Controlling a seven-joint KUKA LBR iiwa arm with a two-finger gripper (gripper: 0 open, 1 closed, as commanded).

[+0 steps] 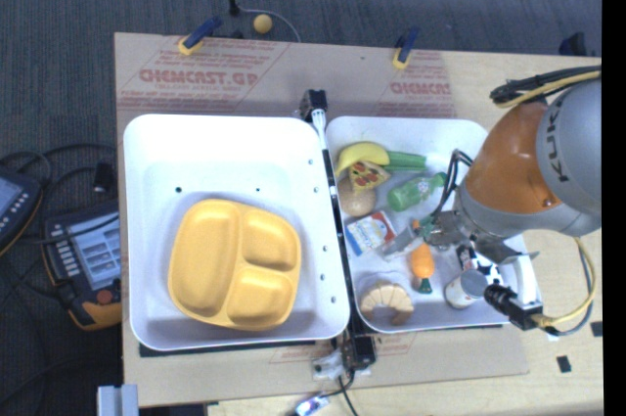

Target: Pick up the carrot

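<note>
Looking down at the right bin [469,128], I see the carrot [422,264] lying on the bin floor, between the little packet [369,232] and the small round cup [460,290], with the croissant [387,301] near it. My claw [452,246] is low and just beside the carrot. I cannot tell how my claw is set. I think the carrot is not picked up yet, so the grab and the lift are left.

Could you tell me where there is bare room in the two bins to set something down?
Left bin: a bare white strip lies between its far rim and the yellow tray, and another along its left wall. The tray's compartments look bare too. Right bin: crowded, with the banana, green bottle, carrot and croissant packed beside the arm.
</note>
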